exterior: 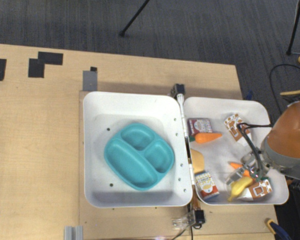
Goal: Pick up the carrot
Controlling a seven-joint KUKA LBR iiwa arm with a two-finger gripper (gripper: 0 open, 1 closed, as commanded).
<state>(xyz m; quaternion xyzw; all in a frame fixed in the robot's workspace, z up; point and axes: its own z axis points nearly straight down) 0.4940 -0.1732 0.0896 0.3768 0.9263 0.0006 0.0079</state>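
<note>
The carrot (208,138) is orange and tapered, and lies in the right bin (258,109) near its left wall, just below a maroon box (200,125). My gripper (245,172) is down in the same bin's front right part, well to the right of the carrot and nearer the front, apart from it. It hangs over a yellow banana (239,188) and a small orange piece (235,166). The arm's orange band (291,128) shows at the right edge.
The left bin (96,120) holds a teal divided plate (139,156). In the right bin lie small cartons (233,126) (206,185) (261,189) and a yellow wedge (197,160). A black cable (255,126) runs from the arm over the bin.
</note>
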